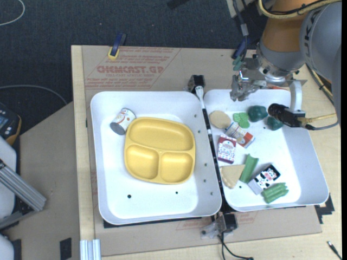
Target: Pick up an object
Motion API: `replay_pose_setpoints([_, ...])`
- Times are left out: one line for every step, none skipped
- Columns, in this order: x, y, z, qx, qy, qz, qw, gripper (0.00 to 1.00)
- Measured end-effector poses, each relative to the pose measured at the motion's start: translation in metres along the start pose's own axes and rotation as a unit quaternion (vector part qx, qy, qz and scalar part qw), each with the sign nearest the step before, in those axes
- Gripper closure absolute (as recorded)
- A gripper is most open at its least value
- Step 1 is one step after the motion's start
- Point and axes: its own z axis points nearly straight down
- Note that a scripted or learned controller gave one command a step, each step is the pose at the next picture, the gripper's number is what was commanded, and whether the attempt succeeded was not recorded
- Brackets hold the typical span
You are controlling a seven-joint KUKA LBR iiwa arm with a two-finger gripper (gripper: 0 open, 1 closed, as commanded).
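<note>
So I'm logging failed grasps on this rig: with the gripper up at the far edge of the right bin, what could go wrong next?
1. The gripper sits over the right bin's far rim, so a straight descent might strike it.
2. The tan piece, small bottle and red packet crowd together, so a grab there could catch two or shove one aside.

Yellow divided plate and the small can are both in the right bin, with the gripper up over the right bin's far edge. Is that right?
Not quite. The camera view shows the yellow plate and the can in the left bin, not the right. The gripper is over the right bin's far edge, as you said.
</note>
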Motion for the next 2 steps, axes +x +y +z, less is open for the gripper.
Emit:
replay_pose_setpoints([-0.0024,-0.0074,-0.0060,0.002,0.000,0.001,1.0000,1.00])
replay_pose_setpoints([-0.0035,-0.0071,-0.0054,0.003,0.000,0.001,1.0000,1.00])
